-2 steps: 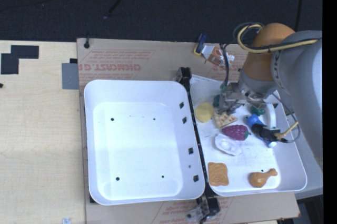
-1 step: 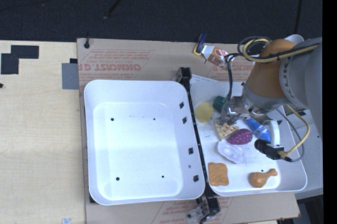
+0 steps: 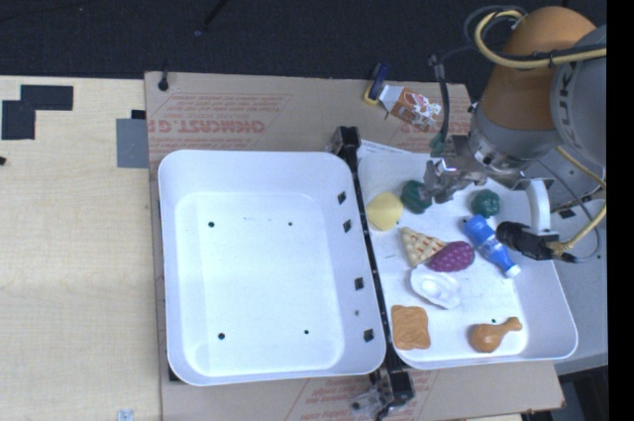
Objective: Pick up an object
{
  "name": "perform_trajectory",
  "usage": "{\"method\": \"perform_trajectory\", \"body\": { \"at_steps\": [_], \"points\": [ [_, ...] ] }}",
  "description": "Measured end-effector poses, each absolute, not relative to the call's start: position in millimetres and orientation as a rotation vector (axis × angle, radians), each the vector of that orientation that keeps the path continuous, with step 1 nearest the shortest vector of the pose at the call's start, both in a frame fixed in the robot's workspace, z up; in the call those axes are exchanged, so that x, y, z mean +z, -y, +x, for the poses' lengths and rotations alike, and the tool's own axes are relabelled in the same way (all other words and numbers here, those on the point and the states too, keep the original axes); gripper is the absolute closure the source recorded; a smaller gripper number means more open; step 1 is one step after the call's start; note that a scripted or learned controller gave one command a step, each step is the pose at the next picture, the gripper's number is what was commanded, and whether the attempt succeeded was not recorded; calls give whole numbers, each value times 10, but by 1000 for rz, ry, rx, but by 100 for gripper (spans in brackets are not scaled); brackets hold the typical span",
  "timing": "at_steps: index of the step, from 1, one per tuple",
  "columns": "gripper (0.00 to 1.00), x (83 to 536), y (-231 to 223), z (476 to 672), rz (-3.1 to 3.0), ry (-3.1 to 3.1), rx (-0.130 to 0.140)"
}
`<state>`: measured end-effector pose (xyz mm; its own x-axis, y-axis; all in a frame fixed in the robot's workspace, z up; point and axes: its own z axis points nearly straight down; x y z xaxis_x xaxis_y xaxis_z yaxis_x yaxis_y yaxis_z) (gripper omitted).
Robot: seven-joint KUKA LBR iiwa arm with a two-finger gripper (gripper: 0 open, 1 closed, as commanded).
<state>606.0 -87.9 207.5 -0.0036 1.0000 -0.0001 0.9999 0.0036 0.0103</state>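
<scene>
In the camera view, the grey arm with the orange band point(image 3: 530, 77) reaches in from the right over the right-hand shallow white bin point(image 3: 555, 335), and the gripper point(image 3: 443, 179) hangs low over that bin's upper middle. Its jaws sit just beside the dark green rounded toy point(image 3: 415, 196); whether they are spread or pressed together cannot be told, and no object is visible between them. The step in hand is judged to be the approach to a grasp, not the lift. Candidate objects all lie in the right-hand bin: the dark green rounded toy nearest the gripper, a yellow lemon-shaped toy point(image 3: 385, 210) to its left near the bin wall, a second teal-green ball point(image 3: 485, 203) to its right, a blue plastic bottle point(image 3: 490, 245), a tan wedge-shaped slice point(image 3: 420, 244) touching a purple oval toy point(image 3: 452, 258), a white rounded dish-like piece point(image 3: 436, 288), an orange-brown square toast-like piece point(image 3: 409, 327) and an orange-brown drumstick-shaped toy point(image 3: 493, 335). The left-hand shallow white bin point(image 3: 173, 261) carries no candidates. The next move is judged to call for centring the jaws over the dark green rounded toy, lowering around it, closing, and lifting straight up; its round surface may slip sideways if contact is off-centre.
</scene>
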Motion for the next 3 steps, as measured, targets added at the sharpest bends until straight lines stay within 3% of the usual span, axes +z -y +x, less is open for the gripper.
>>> {"method": "perform_trajectory", "body": {
  "at_steps": [1,2,3],
  "points": [
    [100,1338,1163,5385,2234,-2225,-14],
    [100,1475,1164,5423,2232,-2219,-5],
    [0,1470,1166,5421,2233,-2217,-5]
  ]
}}
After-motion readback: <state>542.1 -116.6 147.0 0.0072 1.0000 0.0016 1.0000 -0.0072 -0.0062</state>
